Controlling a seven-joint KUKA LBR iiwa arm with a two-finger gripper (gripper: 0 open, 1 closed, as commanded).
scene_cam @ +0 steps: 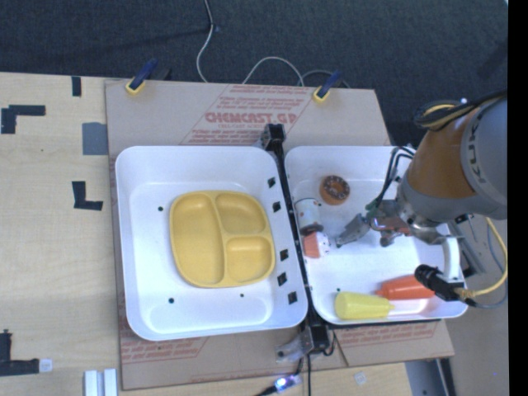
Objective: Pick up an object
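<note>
The gripper [351,232] hangs in the right bin [363,167], its fingers apart around nothing. A brown round object [335,189] lies at its eleven o'clock, a yellow object [361,305] at six.

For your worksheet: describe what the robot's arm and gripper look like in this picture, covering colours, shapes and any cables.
The arm is a thick rounded body, grey on the upper section with a broad orange band above the wrist. Yellow and black cables loop beside it near the top and lower right. The gripper is small, dark grey metal, ending in slim fingers, with a black fitting nearby on the wrist.
</note>
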